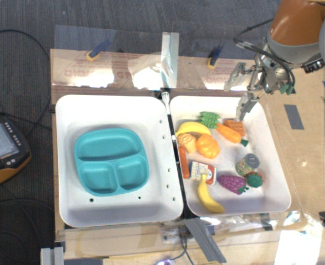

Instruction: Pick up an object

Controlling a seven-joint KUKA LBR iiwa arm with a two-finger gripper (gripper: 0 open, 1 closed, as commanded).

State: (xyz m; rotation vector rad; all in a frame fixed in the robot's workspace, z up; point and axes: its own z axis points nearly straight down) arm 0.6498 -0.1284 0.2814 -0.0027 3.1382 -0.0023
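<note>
The right bin (275, 148) holds several toy foods: a yellow banana (193, 128), a green vegetable (209, 117), a carrot (228, 133), an orange pepper (207, 146), a small can (248, 163), purple grapes (232, 183), a strawberry (254, 179), a red and white packet (200, 170) and a second banana (207, 196). My gripper (236, 97) hangs over the bin's far right corner, just above the carrot's end. It is open, with nothing between its fingers. One finger (244, 107) points down toward the carrot.
The left bin (68, 126) holds a teal divided plate (112, 160). A ridge (172, 148) separates the two bins. A handheld pendant (2, 145) with cables lies on the floor at the left. Blue clips (99, 49) sit on the back board.
</note>
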